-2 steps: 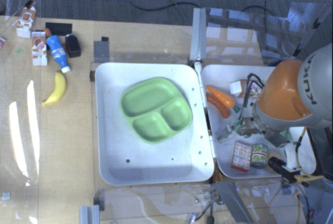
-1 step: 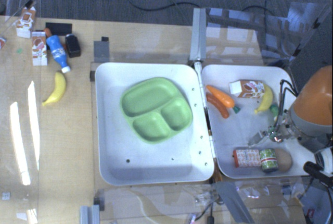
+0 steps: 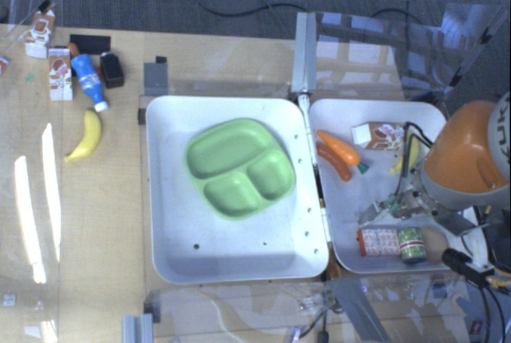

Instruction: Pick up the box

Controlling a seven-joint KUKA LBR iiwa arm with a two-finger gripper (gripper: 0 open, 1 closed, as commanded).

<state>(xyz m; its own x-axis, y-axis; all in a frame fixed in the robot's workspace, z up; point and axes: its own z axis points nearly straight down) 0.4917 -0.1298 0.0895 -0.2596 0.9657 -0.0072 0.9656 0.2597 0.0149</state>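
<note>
A small white and brown box (image 3: 380,135) lies at the back of the right bin (image 3: 345,252), just right of two orange carrots (image 3: 337,153). The gripper (image 3: 394,205) hangs low over the middle of that bin, under the arm's orange band (image 3: 465,159). It sits in front of the box and apart from it, just behind a red and white package (image 3: 378,242) and a green-labelled can (image 3: 413,245). Nothing is visibly held.
The left bin (image 3: 172,254) holds a green divided plate (image 3: 239,167). A yellow item (image 3: 400,163) peeks out beside the arm. On the bench at left lie a banana (image 3: 86,136), a blue bottle (image 3: 88,81), small cartons (image 3: 60,72) and black blocks (image 3: 111,68).
</note>
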